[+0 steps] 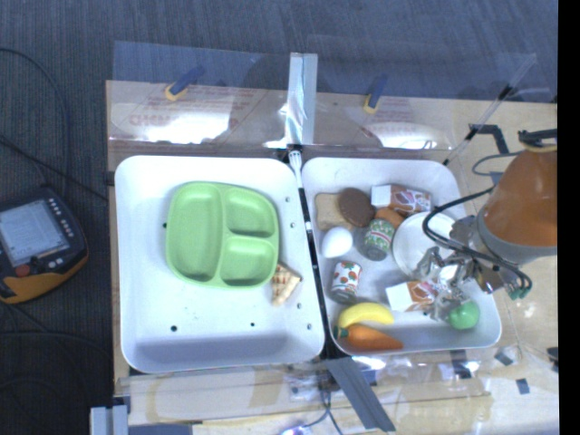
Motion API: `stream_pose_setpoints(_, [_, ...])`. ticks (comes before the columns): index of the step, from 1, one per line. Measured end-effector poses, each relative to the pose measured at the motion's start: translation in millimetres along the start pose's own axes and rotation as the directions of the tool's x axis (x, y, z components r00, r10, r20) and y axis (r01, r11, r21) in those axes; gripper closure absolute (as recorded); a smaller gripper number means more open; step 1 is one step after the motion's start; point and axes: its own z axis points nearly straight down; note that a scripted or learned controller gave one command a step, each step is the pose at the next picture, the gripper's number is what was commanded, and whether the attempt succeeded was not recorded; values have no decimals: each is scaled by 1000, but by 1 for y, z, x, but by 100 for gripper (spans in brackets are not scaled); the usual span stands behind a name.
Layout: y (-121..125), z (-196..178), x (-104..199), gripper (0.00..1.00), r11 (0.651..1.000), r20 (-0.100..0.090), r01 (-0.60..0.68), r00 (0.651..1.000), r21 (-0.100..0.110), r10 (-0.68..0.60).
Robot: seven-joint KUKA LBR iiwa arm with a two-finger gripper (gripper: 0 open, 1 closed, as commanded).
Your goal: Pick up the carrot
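We see the carrot lying ungrasped at the right bin's near edge, left of our hand, whose opening we cannot tell.

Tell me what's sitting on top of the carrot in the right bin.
A banana lies just behind the carrot, its lower edge overlapping the carrot's upper side. The carrot rests on the floor of the right bin, near its front wall. Whatever lies under the two is hidden.

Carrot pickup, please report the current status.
End effector low in right bin, apart from carrot. Carrot lies at front wall, untouched. Banana touches it behind.
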Motion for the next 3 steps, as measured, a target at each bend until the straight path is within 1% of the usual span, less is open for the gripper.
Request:
stream_pose_setpoints(1, [70,-100,-46,100,968,-8,249,968,-7,-249])
stream_pose_setpoints(2, [30,-162,-31,100,861,-7,508,861,-11,-508])
stream_pose_setpoints(3, [-13,-167,-21,100,692,-3,722,692,-16,-722])
